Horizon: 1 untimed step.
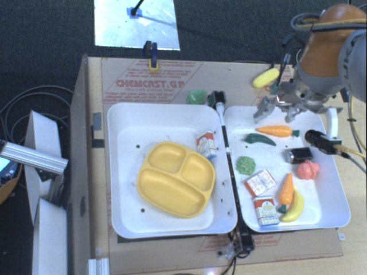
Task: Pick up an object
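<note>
- Camera view: the claw (279,109) hangs over the far part of the right bin (335,211). Its two fingers stand apart, so it is open, and nothing is between them.
- It seems to touch nothing; the fingertips are just above the lying carrot (275,131), which is the nearest thing to pick.
- To do the step well, I think the arm should go straight down with one finger on each long side of this carrot, then close.
- The green pepper (260,138) lies just beside the carrot, on its near side, so a finger could push it.
- The yellow corn (265,77) lies outside the bin, at the far side.
- In the left bin (123,153) are a yellow tray (175,179) and a small carton (206,145).
</note>
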Each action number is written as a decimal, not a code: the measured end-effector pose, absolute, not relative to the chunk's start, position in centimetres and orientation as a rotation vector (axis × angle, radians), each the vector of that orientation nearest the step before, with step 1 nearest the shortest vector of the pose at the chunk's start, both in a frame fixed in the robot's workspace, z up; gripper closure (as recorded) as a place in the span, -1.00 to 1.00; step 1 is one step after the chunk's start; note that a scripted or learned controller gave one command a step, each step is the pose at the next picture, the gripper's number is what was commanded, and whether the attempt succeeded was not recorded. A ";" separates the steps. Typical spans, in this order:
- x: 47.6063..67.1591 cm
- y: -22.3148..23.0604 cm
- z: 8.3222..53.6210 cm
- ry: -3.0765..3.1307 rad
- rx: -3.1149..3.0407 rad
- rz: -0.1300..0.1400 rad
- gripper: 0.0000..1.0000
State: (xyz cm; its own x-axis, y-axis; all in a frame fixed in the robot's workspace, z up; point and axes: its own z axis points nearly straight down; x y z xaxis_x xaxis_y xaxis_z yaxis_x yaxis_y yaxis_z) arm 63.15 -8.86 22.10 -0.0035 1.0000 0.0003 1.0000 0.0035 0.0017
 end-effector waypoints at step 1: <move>63.4 -8.8 14.9 2.225 2.222 -0.003 -1.00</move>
State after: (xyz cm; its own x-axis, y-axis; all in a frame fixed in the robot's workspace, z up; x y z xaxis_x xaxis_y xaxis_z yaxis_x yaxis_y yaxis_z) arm 63.38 -8.84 14.86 -0.0013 1.0000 0.0003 1.0000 0.0013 -0.0029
